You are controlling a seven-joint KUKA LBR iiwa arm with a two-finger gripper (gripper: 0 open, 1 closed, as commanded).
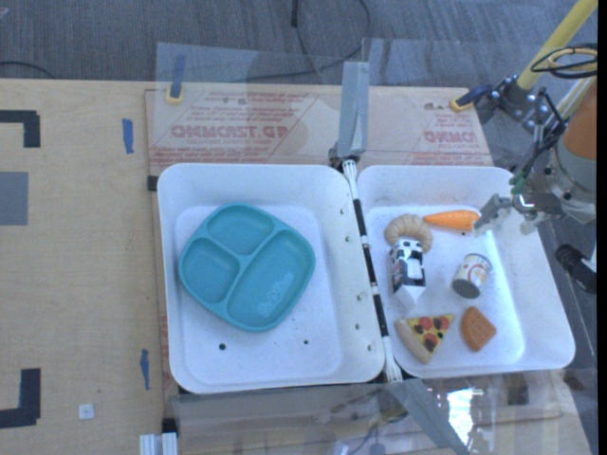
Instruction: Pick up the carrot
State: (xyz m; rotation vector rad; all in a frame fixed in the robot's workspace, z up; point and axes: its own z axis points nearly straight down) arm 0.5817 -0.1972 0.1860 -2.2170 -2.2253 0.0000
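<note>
Orange carrot (451, 220) in the right bin (541, 292), tip just beside the claw (492, 212), grip state unclear.

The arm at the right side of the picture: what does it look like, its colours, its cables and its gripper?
The arm is grey with an orange band above the wrist. Thin black cables loop beside it near the top. Its gripper is small, of grey metal, with two slim fingers. Finer markings are too small to tell.

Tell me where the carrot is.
The carrot lies near the far edge of the right bin, just right of the croissant, with the gripper at its right tip.
</note>
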